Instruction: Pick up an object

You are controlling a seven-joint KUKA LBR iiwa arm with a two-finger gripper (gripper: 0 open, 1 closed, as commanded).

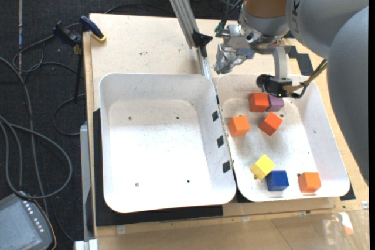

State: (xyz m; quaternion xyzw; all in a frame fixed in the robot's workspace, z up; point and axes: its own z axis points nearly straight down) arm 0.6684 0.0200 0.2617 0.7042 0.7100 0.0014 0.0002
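Observation:
The right bin (pixel 328 143) holds several small cubes. A red-orange cube (pixel 258 102) touches a purple cube (pixel 275 103) near the back. Just in front of them lie another red-orange cube (pixel 271 123) and an orange cube (pixel 238 125). Toward the front sit a yellow cube (pixel 262 165), a blue cube (pixel 277 180) right beside it, and an orange cube (pixel 309 182). My gripper (pixel 223 65) hangs over the back left corner of the right bin, above and to the left of the cubes, with nothing visibly in it.
The left bin (pixel 111 126) stands beside the right one, sharing a raised middle rim. A slanted metal strut (pixel 179 0) runs down to the bins' back edge close to the gripper. Blue clamps (pixel 79 32) lie at the bench's back left corner.

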